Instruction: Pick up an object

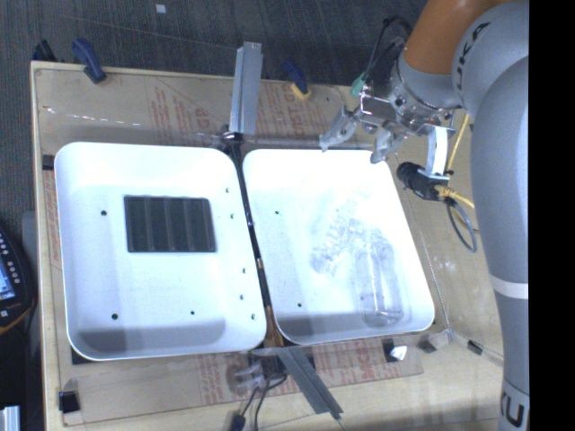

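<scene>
My gripper [358,142] hangs over the far rim of the right bin [269,268], open, with nothing between its fingers. In that bin lie a clear plastic bottle [377,281] near the front right and a crumpled clear plastic piece [337,233] just left of it, both faint against the white floor. They rest well in front of the gripper. The left bin [81,241] holds a dark grey ribbed rectangular block [169,224], lying flat near its middle.
A metal bar [246,88] runs back from the divider between the bins. Blue clamps [90,61] sit on the bench's far edge. Cables [445,191] trail by the right bin's right side. The grey arm [503,151] stands at the right.
</scene>
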